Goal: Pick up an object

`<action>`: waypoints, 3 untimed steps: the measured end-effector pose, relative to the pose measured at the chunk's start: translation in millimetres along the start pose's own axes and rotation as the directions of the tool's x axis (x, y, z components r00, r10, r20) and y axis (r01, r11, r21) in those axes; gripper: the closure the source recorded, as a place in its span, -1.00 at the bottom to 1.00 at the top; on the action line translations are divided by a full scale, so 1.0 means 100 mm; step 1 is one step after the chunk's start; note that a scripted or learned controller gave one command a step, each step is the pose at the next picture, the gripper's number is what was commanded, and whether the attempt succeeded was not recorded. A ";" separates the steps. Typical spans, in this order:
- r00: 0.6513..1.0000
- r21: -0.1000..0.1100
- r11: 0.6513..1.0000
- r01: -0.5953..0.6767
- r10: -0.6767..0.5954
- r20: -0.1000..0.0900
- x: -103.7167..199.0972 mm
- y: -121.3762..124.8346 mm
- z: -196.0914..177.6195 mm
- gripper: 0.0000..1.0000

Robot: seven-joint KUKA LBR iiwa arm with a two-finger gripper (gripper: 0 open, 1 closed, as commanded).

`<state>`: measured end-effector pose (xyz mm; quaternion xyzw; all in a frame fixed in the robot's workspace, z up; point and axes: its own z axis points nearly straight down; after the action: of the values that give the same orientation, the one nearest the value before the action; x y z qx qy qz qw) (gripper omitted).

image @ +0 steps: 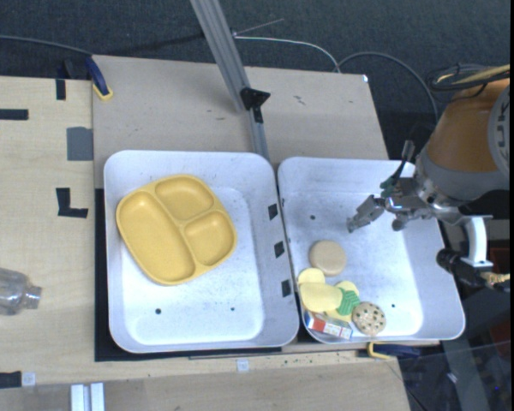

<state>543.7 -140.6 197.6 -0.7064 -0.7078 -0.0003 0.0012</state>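
The gripper (pixel 366 215) is hanging over the upper middle of the right bin (pixel 428 281), reaching in from the right side; its fingers are standing apart and nothing is lying between them. Bare bin floor is lying beneath it and toward the bin's far and left walls, leaving open room there. The objects are crowding the near left corner of that bin: a tan round piece (pixel 328 256) is sitting nearest the gripper, apart from it; a yellow soft piece (pixel 319 294) is lying just below it, touching a green item (pixel 349 301); a speckled cookie (pixel 369 317) and a small red-and-white packet (pixel 327 325) are pressing close to the near wall. The left bin (pixel 128 315) is bearing a yellow divided tray (pixel 176 227), tilted askew. A clear bottle (pixel 7 288) is lying on the bench at the far left, well apart.
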 end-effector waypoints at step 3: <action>1.000 -0.006 1.000 0.009 -0.009 -0.001 1.24 0.24 0.07 1.00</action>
<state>567.8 -16.4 191.0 -0.7033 -0.7109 -0.0028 -0.0006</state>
